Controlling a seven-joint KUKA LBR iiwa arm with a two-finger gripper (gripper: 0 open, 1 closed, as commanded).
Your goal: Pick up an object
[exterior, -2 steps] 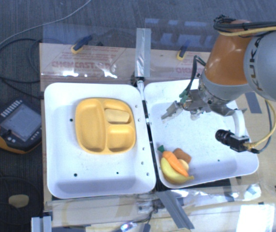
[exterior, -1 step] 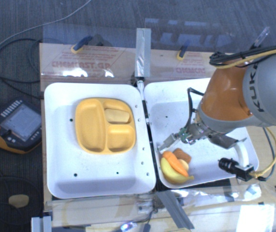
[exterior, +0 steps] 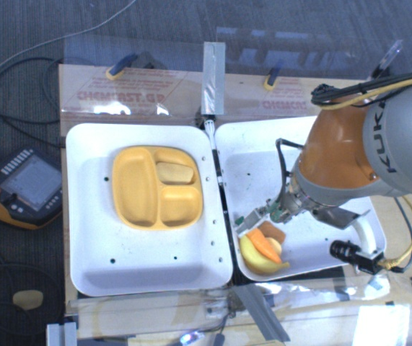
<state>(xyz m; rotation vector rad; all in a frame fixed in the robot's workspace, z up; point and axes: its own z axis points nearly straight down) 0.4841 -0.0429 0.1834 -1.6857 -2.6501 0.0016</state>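
Closest to the camera, at the front edge of the right bin [exterior: 314, 135], sits a small heap of toy food: a yellow banana [exterior: 257, 260] curled along the front wall, an orange carrot [exterior: 266, 246] lying across it, and a brown piece [exterior: 273, 232] just behind them. Right above that heap hangs the tool [exterior: 278, 209], low over the bin floor beside the brown piece; whether it is spread or pressed together I cannot tell, and nothing shows between its tips. Over it bulks the arm's orange band [exterior: 333, 157]. Across the divider, the left bin [exterior: 90, 265] carries a yellow divided tray [exterior: 141, 189] with a pale yellow block [exterior: 174, 171] in its upper right compartment. Both bins rest on the bench [exterior: 83, 85].
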